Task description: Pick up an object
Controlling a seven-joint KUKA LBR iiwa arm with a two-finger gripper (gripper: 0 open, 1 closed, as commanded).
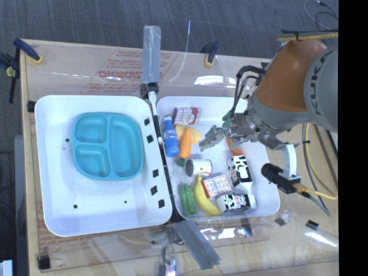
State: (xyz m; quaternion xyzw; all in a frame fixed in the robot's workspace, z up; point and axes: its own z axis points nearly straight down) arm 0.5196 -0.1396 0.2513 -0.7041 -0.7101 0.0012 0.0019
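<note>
Left of centre, a white bin (49, 211) holding a turquoise divided plate (108, 145). Right of centre, a second bin (261, 210) crowded with a carrot (185, 144), banana (203, 198), blue bottle (170, 137) and small cartons. Above it, reaching from the right edge, grey arm (299, 91) and gripper (211, 138).

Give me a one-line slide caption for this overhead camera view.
KUKA arm's gripper poised over the toy-filled right bin, near the carrot; blue divided tray in the left bin.

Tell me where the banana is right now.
The banana lies in the right bin, near its front edge in the camera view, between the green pepper on its left and the red-patterned packet on its right.
</note>
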